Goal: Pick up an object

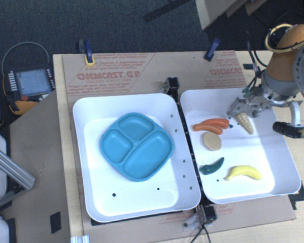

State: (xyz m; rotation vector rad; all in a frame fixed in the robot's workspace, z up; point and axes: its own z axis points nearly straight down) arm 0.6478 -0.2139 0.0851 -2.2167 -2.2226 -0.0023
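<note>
My gripper (247,110) hangs over the back of the right bin (280,152), and its grey fingers stand spread apart, open, with nothing between them. Just in front of it lies a cream cone-shaped piece (245,123), close to the fingertips. To its left an orange carrot-like piece (211,125) rests on the bin floor. A beige round piece (212,141) sits right in front of the orange one. Nearer the front lie a dark green pepper (212,166) and a yellow banana (243,173).
The left bin (95,192) holds a blue divided plate (137,145) at its middle. A black divider (186,142) runs between the two bins. The arm's orange band (283,48) rises at the far right, with a black cable (289,129) over the right bin's rim.
</note>
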